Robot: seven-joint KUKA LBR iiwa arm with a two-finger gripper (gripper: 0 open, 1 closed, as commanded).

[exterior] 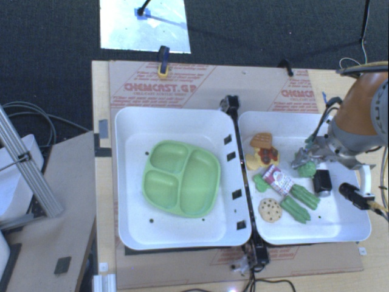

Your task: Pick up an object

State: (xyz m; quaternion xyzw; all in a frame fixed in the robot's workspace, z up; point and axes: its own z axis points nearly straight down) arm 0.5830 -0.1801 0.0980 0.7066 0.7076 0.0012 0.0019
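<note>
Two white bins sit side by side in the camera view. The left bin [130,157] holds one green divided plate [181,177]. The right bin [352,227] holds several toy foods: one waffle [262,140], one cookie [269,209], one red-and-white packet [278,179], two green bean-like pieces [299,202], one small green piece [260,184] and one red-and-yellow item [261,158]. The gripper [306,161] is low near the bin's right side, at a green object [307,169]; whether its fingers are spread or pinching cannot be told.
</note>
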